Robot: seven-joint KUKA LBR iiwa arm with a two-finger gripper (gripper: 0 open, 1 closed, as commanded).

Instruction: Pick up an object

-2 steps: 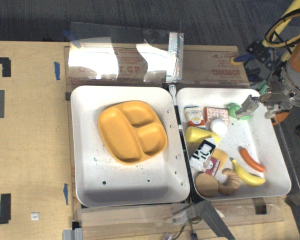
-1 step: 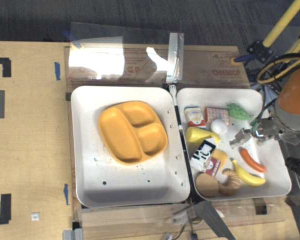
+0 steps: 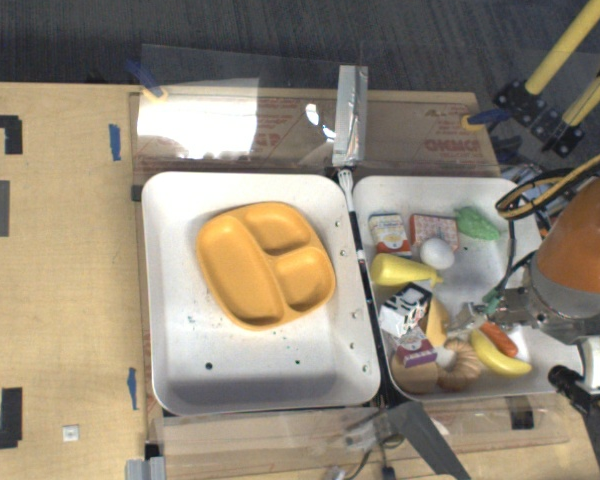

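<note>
Crowding right bin (image 3: 485,193): small toys in loose heap — yellow banana (image 3: 502,353) at right, just beside orange carrot-like piece (image 3: 499,335); yellow wedge (image 3: 402,270), white ball (image 3: 437,254), green leafy piece (image 3: 478,224), two printed cartons (image 3: 388,231). Hanging over heap's right edge: gripper (image 3: 488,310), finger state impossible to tell. Resting in left bin (image 3: 170,298): one glossy orange-yellow plate (image 3: 265,263), three compartments, rounded corners.
</note>
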